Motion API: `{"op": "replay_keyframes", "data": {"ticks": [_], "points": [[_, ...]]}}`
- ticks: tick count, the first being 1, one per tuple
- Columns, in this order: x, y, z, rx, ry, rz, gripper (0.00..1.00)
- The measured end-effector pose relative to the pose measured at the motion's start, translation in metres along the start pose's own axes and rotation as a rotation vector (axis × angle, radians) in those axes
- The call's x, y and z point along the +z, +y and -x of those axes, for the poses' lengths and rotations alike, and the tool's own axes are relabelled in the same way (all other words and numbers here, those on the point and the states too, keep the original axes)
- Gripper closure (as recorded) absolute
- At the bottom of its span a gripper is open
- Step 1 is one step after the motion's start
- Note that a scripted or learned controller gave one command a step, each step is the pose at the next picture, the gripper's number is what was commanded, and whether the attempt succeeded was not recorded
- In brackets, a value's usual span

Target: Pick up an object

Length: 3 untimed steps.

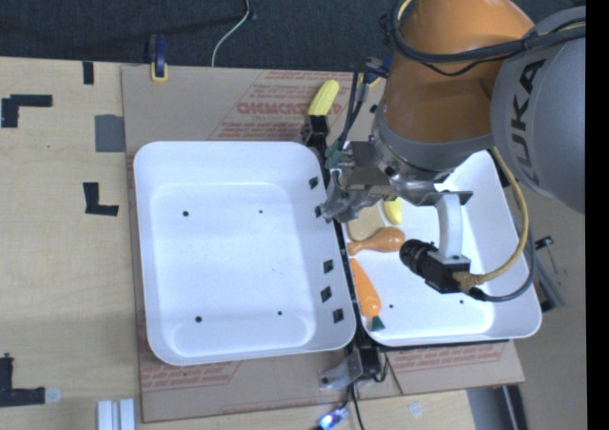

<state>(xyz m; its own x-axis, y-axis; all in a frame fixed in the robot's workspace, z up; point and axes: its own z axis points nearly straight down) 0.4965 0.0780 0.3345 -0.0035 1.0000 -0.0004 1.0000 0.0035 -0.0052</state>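
In the right bin (476,319), near its left wall, lie an orange carrot (365,291), a tan-orange gourd-shaped toy (377,243) and a small yellow piece (392,213). My gripper (350,192) hangs over the right bin's left edge, just above these toys. The arm's wrist and orange band cover it from above, and nothing shows between its fingers. A black cable plug (430,266) from the arm dangles over the bin beside the gourd toy.
The left bin (171,323) sits next to the right one on a cardboard sheet. A yellow clamp handle (324,97) lies behind the bins. The grey arm (557,114) fills the upper right.
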Motion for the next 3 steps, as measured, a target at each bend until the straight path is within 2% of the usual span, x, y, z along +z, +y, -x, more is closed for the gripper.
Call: {"op": "replay_keyframes", "data": {"ticks": [1,2,3], "points": [[-0.001,0.002,0.001,0.002,0.0,0.003,0.0],[0.112,0.102,-0.06,-0.003,0.0,0.003,0.0],[-0.113,0.122,-0.011,0.004,0.002,0.023,0.0]]}}
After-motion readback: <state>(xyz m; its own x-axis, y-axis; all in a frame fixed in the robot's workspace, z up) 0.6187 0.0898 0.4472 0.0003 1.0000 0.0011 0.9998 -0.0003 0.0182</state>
